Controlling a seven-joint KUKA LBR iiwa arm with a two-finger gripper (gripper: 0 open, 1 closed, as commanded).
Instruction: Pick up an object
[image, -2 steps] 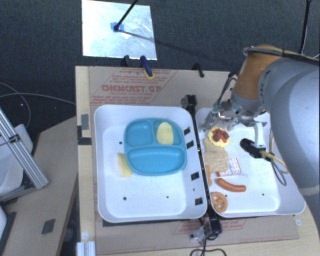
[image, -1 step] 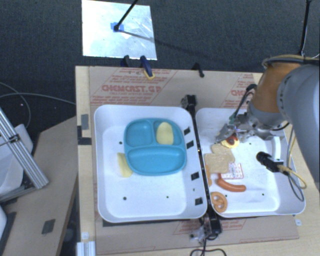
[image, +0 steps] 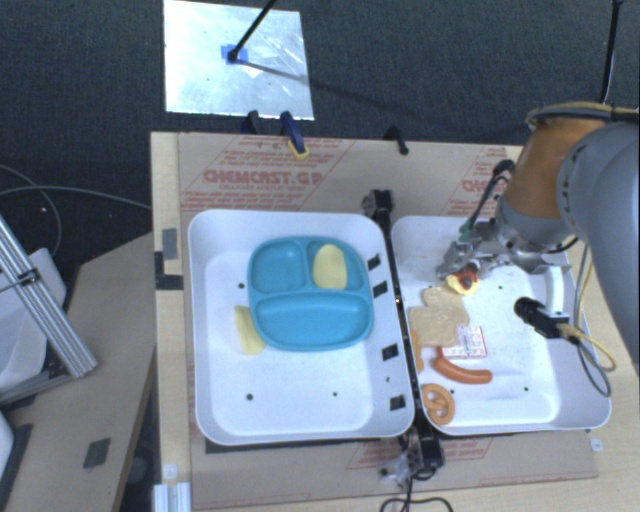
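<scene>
A small brown pretzel (image: 437, 401) lay nearest, in the right white bin (image: 570, 400). The gripper (image: 462, 270) was low over a small yellow-red toy (image: 461, 282); I could not tell its opening or any hold. The pick seemed not yet done.

You're looking at a robotics lab: two white bins (image: 215, 400) clamped on a cardboard-covered worktop (image: 330, 165), aluminium framing (image: 40, 320) at nine o'clock, loose cables (image: 60, 200) over dark carpet.
</scene>
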